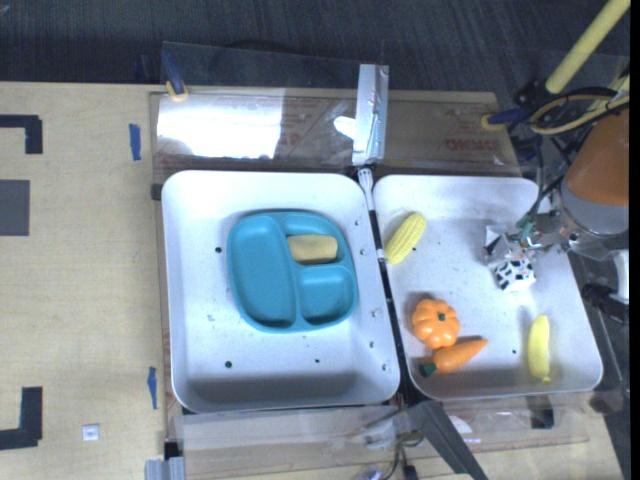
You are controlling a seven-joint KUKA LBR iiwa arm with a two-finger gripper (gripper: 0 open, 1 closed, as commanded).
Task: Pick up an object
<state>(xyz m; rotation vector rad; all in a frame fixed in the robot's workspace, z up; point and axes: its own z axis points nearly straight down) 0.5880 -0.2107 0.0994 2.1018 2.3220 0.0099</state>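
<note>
Grey arm [598, 183] reaching from right | pincer [512, 248] over right bin [470, 200] | grip unclear

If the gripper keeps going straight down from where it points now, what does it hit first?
Probably the small black-and-white toy, which lies just under the gripper in the right bin. Depth is unclear from this slanted view, so it might land on bin floor beside it.

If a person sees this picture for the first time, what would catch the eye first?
Probably the blue divided tray in the middle of the left bin, with a yellow piece in its upper right compartment. Next come the bright toys in the right bin: an ear of corn at its upper left, and an orange pumpkin beside a carrot lower down.
</note>
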